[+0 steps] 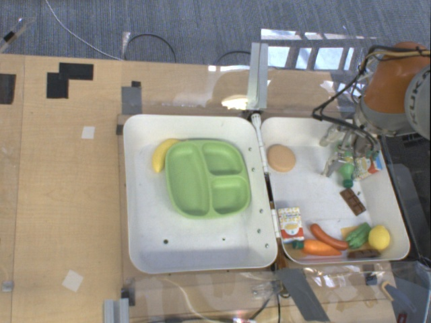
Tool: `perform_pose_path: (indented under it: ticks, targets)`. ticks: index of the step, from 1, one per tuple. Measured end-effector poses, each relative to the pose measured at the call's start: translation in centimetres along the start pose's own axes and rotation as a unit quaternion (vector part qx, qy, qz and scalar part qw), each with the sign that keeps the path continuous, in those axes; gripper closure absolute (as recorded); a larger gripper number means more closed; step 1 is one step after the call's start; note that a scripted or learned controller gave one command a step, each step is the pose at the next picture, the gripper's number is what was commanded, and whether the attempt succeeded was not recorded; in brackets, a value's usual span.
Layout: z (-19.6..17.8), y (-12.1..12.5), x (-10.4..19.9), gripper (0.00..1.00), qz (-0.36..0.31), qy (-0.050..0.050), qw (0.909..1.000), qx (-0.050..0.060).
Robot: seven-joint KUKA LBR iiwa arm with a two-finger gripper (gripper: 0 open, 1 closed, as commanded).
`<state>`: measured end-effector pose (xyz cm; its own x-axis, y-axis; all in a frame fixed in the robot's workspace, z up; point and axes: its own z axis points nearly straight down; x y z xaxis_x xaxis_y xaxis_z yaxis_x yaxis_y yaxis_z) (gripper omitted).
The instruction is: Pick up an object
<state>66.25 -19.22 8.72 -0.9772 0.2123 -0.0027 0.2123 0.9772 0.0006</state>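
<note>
Carrot (322,248) and sausage (328,237) nearest, hand (345,161) over green item (347,175), grip unclear

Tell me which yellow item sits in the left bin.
The banana, tucked against the green tray's left edge; the lemon is in the right bin.

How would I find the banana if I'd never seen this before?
Look in the left white bin, the one holding the green divided plate. The banana peeks out from under the plate's upper-left edge. It is the only yellow, curved thing in that bin.
</note>
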Motion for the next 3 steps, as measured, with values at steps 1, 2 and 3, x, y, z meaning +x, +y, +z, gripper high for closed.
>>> perform_pose_path:
  ticks: [1, 2, 3]
  targets:
    - [-1.6, 0.2, -0.5, 1.0, -0.004, -0.01, 0.9999, 0.0]
    - [-2.1, 3.4, 1.9, 1.0, 0.0, -0.004, 1.0, -0.001]
    - [-11.6, -1.3, 4.2, 1.0, -0.132, -0.007, 0.9913, 0.002]
